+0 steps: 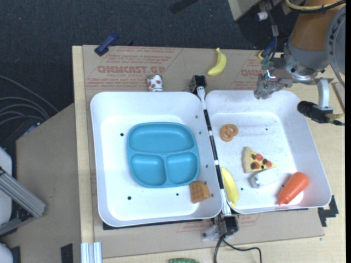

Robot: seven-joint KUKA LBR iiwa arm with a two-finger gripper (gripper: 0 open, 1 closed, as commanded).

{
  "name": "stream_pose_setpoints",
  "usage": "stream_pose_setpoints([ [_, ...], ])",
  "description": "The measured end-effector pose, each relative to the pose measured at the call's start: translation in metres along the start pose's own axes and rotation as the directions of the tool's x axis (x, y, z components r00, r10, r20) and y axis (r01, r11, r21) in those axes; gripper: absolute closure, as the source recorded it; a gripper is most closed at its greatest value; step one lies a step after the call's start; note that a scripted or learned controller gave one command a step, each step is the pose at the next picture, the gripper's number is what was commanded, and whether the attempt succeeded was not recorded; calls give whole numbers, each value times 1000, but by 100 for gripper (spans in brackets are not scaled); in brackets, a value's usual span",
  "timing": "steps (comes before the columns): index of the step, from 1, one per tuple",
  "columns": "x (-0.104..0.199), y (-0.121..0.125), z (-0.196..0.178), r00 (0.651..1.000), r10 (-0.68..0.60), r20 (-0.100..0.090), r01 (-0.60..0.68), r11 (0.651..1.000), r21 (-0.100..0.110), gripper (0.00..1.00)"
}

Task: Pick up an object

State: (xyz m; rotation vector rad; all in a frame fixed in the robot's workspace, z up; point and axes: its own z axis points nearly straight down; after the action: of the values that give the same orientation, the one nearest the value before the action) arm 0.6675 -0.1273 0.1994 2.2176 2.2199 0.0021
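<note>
Hovering gripper (265,90) above right bin's (307,126) far rim, holding nothing

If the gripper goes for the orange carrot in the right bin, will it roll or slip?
The carrot looks rounded and tapered, so it may roll or pivot if nudged. Its surface looks smooth, so fingers might slip along the taper. It lies near the bin's wall, which could crowd a grasp.
</note>
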Motion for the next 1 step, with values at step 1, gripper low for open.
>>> stream_pose_setpoints([
  [1, 34, 0, -47, 1000, -1, -2, 1, 1000, 1, 100],
])
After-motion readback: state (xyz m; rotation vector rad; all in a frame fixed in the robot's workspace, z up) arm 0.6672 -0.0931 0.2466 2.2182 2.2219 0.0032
